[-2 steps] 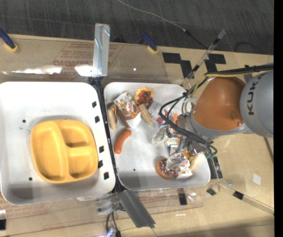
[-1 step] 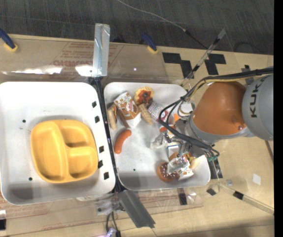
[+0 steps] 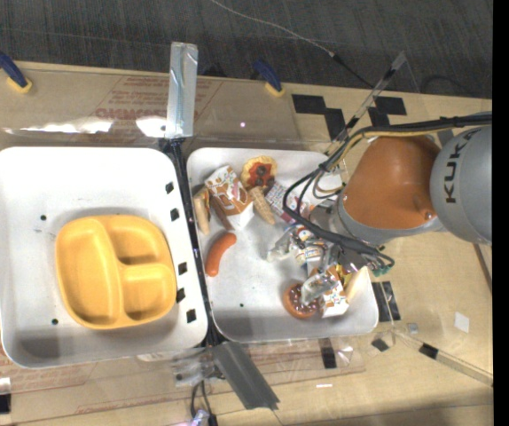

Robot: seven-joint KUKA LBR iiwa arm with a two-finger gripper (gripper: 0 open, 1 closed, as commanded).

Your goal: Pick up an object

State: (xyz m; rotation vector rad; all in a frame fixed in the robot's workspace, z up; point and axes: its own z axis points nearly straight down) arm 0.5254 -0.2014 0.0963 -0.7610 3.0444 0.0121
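Dark carpet across the top of the frame, then a brown board bench bearing a left bin (image 3: 15, 193) and a right bin (image 3: 237, 331). Inside the left bin, a yellow divided tray (image 3: 113, 269).

Reaching in from the right, a grey arm (image 3: 387, 193) with its orange band over the right bin's upper right part. Beneath it among cables, the gripper (image 3: 305, 242); cannot tell how wide it stands, nor whether it grasps anything.

Likeliest target: a red-orange sausage (image 3: 219, 253). Lies in the left part of the right bin, near the dividing wall, apart from the packets (image 3: 228, 189) clustered above and the round brown piece (image 3: 301, 300) at lower right.

Probably light and fairly stiff, with a smooth rounded skin, so prone to roll or slip. Best taken across the middle, squeezing the narrow width.

Long axis diagonal, running from lower left to upper right. Both ends rounded alike, so no clear head or tail.
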